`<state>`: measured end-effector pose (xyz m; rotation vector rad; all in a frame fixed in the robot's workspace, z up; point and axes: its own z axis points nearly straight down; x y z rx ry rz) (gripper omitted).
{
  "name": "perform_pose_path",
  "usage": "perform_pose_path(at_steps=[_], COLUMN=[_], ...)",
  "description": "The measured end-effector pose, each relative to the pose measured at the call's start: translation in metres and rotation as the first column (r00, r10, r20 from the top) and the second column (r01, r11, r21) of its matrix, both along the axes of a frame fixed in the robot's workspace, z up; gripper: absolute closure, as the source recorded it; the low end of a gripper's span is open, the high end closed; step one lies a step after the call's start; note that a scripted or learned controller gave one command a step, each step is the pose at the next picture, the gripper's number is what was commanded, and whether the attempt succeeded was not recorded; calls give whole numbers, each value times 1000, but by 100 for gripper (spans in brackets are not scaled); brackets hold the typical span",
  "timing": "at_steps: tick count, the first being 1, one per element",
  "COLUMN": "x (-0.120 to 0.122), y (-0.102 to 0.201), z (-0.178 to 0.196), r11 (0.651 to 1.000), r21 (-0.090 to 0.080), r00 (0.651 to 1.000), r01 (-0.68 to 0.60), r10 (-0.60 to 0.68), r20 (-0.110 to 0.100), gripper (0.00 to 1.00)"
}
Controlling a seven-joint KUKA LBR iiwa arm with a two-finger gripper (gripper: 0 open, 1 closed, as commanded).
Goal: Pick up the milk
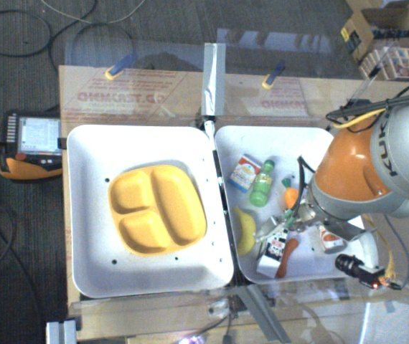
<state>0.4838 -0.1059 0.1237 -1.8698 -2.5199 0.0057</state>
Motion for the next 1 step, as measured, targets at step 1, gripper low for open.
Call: perform_pose_path(at_steps=[1], x=[4], y=[-3], z=[-33], r11=[979], r21=[-2], r00=[978], r01=[-206], r10=[206], r20=[13], gripper=[0])
